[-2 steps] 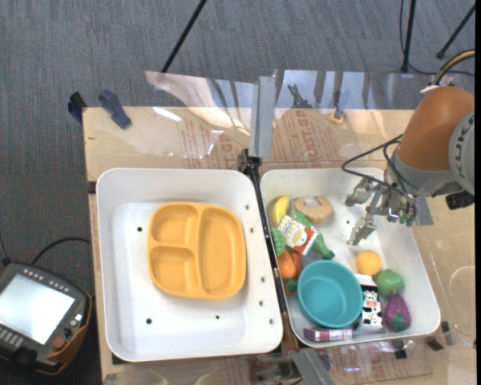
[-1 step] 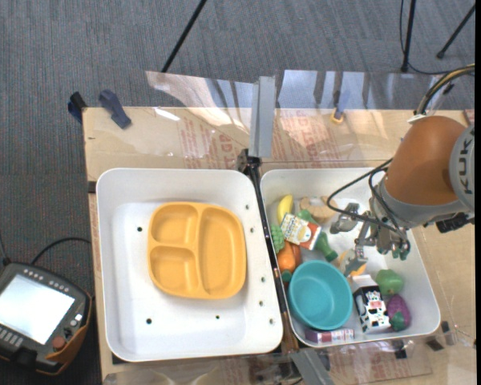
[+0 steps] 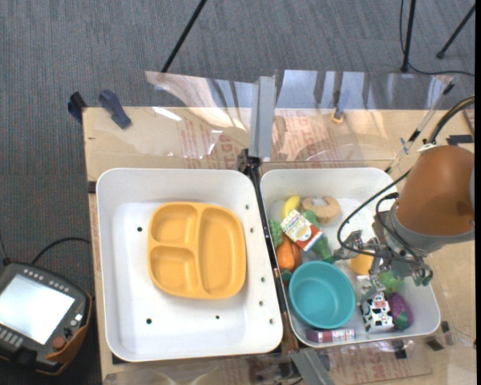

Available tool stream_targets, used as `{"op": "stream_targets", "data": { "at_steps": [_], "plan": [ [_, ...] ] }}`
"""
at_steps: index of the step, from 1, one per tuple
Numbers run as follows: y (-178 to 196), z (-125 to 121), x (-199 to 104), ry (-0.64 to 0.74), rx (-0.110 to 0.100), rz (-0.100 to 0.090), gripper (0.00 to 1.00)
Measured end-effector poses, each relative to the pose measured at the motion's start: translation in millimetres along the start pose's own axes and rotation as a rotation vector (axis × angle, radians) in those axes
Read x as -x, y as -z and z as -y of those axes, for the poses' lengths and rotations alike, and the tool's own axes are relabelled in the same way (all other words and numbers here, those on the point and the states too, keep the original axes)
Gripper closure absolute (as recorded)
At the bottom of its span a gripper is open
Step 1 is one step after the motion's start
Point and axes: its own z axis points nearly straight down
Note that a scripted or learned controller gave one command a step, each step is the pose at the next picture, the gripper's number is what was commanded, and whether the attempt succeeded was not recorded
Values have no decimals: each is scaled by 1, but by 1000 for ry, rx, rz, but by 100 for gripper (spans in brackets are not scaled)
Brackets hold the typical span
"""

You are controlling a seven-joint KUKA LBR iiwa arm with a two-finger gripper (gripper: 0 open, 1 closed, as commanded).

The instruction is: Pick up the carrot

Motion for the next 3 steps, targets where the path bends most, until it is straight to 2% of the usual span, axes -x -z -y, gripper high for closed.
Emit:
{"op": "stream_targets", "data": {
  "at_steps": [1, 2, 3],
  "plan": [
    [0, 18, 16, -149, 8, -1, 0],
    [-1, 17, 27, 19, 7, 2, 0],
    [1, 39, 36, -169, 0, 4, 0]
  ]
}}
